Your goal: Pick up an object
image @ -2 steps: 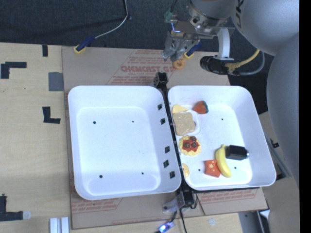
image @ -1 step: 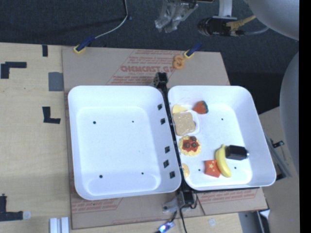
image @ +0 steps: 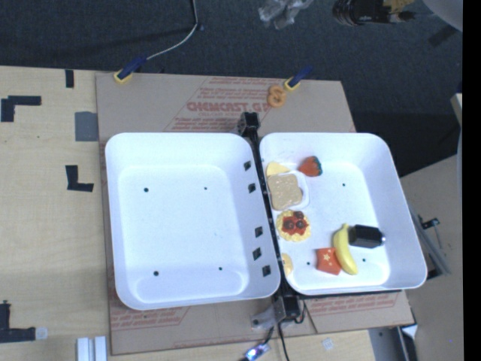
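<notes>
Hand point(image: 288, 6) hung high above surface point(image: 45, 201), beyond bins, nothing gripped. Banana point(image: 345, 251), black block point(image: 366, 236), toast point(image: 285, 191) lay in right bin point(image: 391, 201), clustered toward divider, awaiting pick.

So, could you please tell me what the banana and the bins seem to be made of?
The banana looks like moulded plastic, toy-like: uniform bright yellow, smooth surface. The right bin and left bin look like thin formed plastic, with a smooth white, slightly glossy finish and rounded corners. Neither is certain from this view.
</notes>
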Robot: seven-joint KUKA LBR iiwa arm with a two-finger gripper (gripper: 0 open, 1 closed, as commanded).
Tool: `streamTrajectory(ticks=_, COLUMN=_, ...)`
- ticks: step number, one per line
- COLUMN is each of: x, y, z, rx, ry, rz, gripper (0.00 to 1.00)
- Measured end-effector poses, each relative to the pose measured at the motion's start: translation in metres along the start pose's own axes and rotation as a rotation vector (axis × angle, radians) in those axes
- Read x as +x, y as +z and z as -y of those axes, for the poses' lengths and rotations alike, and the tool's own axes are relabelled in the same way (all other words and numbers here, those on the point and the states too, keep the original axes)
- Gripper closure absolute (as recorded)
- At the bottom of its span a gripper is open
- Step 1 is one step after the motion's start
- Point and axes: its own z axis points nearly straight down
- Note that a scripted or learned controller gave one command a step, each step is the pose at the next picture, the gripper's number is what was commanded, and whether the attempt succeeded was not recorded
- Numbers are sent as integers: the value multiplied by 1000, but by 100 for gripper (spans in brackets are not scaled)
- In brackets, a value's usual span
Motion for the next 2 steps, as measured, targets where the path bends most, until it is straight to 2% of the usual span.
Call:
streamTrajectory(ticks=1, x=31, y=2, z=80, rx=8, ry=-4, rz=-2, gripper=100)
streamTrajectory(ticks=2, x=68, y=16, z=138, rx=9, ry=-5, rz=-1, gripper=100)
